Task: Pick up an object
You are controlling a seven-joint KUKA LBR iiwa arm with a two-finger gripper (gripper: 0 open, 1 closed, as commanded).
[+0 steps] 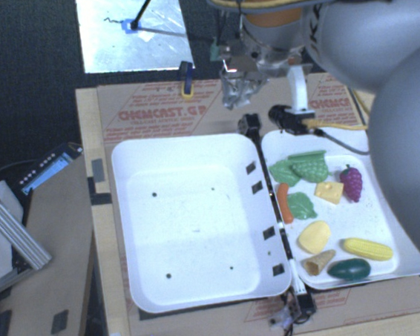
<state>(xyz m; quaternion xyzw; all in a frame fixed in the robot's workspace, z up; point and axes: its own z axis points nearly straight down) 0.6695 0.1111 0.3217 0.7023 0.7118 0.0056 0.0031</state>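
Note:
The right bin point(382, 205) holds several toy foods. Green leafy pieces point(300, 169) lie at its back, with purple grapes point(352, 182) and a yellow cheese wedge point(330, 192) just in front. An orange carrot point(284, 202) lies along the left wall beside a green piece point(301, 206). Toward the front sit a yellow lemon point(314, 236), a corn cob point(367, 248), a brown cone point(319, 262) and a dark green oval point(348, 269). My gripper point(238, 92) hangs behind the bins, above the cardboard near the divider, well clear of all the food.
The left bin point(128, 209) sits beside the right one, joined by black clips point(257, 188) along the divider. A yellow and blue clamp point(186, 80) stands on the cardboard at the back. The grey arm point(394, 69) covers the upper right.

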